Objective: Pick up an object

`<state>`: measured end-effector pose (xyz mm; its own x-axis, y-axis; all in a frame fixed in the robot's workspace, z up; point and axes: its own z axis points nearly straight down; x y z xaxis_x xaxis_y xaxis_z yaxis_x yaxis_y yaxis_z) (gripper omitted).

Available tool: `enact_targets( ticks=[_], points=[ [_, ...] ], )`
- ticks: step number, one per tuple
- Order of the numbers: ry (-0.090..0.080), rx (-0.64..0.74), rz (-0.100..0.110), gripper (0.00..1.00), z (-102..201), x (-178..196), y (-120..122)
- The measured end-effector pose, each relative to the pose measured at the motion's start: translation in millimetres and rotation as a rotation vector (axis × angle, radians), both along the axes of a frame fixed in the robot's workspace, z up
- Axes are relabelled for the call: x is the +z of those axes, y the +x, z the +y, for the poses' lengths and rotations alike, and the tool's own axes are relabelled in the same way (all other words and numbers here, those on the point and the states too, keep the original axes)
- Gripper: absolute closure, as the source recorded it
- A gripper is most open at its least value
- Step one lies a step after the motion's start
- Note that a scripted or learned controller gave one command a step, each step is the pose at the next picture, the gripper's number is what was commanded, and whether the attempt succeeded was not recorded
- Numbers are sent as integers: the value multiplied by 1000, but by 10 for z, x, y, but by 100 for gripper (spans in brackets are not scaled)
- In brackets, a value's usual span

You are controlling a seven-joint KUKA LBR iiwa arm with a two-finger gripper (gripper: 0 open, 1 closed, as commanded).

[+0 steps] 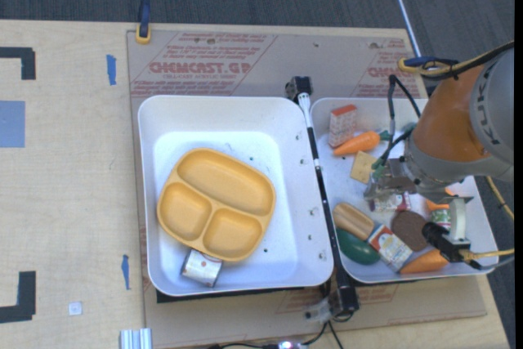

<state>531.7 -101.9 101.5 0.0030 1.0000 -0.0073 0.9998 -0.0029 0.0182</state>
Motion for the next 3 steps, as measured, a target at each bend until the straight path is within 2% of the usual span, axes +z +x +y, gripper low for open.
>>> enact_targets(
  ticks=[1, 2, 3],
  points=[
    [0, 1, 1, 0, 3, -5, -3],
    [-2, 0, -2, 100, -3, 98, 5],
    [-2, 1, -2, 0, -2, 97, 4]
  ],
)
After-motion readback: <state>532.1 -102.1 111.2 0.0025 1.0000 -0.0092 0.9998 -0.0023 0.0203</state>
